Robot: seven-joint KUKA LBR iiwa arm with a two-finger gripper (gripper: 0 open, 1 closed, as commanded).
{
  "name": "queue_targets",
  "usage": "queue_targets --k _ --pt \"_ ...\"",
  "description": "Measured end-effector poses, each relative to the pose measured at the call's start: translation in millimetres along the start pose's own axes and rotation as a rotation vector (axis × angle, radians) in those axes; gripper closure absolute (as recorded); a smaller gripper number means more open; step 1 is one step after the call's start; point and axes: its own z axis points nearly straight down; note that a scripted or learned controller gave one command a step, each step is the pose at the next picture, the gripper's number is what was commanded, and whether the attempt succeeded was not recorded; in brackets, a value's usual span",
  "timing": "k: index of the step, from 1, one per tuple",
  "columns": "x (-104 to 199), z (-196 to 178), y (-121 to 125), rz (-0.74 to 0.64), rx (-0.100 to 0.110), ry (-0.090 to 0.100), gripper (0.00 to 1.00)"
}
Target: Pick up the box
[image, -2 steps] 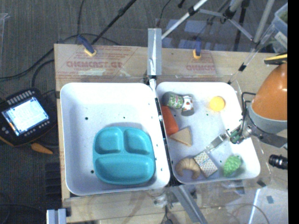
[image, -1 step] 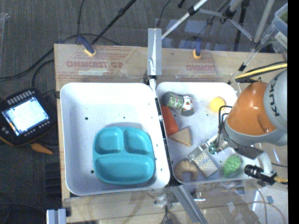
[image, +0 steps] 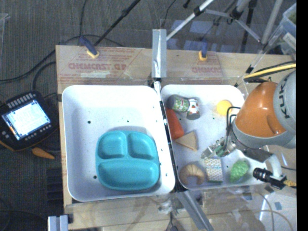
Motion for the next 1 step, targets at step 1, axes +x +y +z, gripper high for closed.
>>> queue_targets --k 1 --pt "0.1 0.1 0.0 0.000 0.000 0.000 0.00"
